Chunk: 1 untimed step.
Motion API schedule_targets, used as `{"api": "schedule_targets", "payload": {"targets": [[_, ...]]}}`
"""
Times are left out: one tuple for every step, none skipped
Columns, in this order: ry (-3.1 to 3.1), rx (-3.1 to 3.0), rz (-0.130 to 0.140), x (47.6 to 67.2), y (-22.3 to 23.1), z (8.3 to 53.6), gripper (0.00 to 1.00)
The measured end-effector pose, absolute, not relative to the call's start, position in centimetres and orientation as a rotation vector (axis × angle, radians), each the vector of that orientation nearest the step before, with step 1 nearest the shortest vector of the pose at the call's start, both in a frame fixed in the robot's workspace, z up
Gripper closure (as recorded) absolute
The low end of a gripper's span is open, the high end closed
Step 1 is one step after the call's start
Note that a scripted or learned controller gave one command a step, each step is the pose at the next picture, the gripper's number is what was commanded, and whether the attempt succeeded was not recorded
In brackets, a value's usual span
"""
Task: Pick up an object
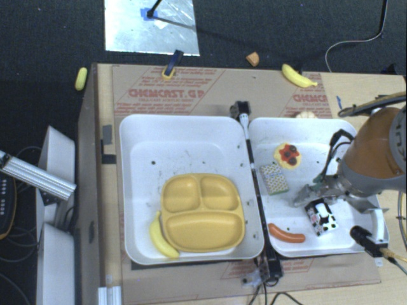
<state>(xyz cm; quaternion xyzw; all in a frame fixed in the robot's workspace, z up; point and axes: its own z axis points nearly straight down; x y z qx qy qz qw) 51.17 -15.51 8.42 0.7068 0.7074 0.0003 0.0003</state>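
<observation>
Looking down on the bench, I see the arm point(381, 151) reaching in from the right over the right bin point(318, 129), its orange band just above the wrist. The gripper point(311, 197) hangs low in that bin — how wide it stands I cannot tell from this angle, and I see nothing between its tips. Just below it lies a small black-and-white block point(323, 218), close to the tips but not visibly clamped. A red sausage point(286, 234) lies near the bin's front wall, a grey speckled sponge point(275, 178) sits to the left by the divider, and a small yellow pastry with red topping point(288, 155) rests farther back.

The left bin point(137, 145) carries a yellow divided plate point(202, 211) with three compartments; a yellow banana point(161, 239) lies touching the plate's lower left edge. Outside the bins, another banana point(297, 75) sits on the cardboard at the back right.
</observation>
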Motion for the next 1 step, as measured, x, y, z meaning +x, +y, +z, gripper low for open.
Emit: {"api": "schedule_targets", "payload": {"targets": [[2.219,2.217,0.006,51.35,-15.52,9.57,1.0]]}}
